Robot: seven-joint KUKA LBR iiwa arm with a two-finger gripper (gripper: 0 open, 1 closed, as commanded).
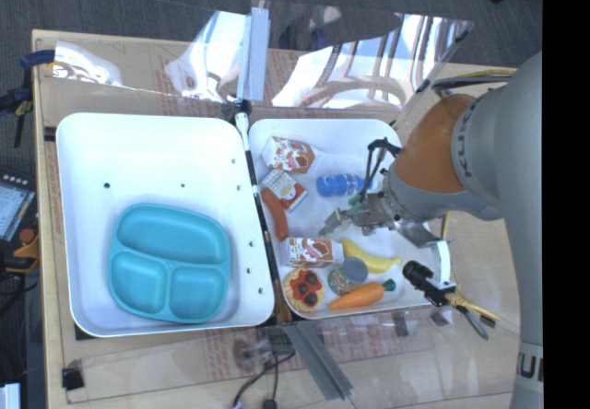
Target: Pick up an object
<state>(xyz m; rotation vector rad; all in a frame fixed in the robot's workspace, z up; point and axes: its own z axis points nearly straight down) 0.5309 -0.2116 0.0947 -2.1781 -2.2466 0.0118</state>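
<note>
A tan wooden counter [138, 62] carries two shallow white plastic bins side by side: the left bin [83, 149] and the right bin [341, 131], their inner edges touching.

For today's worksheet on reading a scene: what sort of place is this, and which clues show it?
Probably a robotics lab bench: a grey arm reaches over two white bins, one with toy food like a carrot, the other with a teal divided tray.

— What do you have in the right bin [324, 130]?

— I see a banana [371, 257], a carrot [356, 296], a blue bottle [338, 184] on its side, a sausage [276, 215] along the left wall, a can [347, 274], and small cartons [289, 156].
</note>
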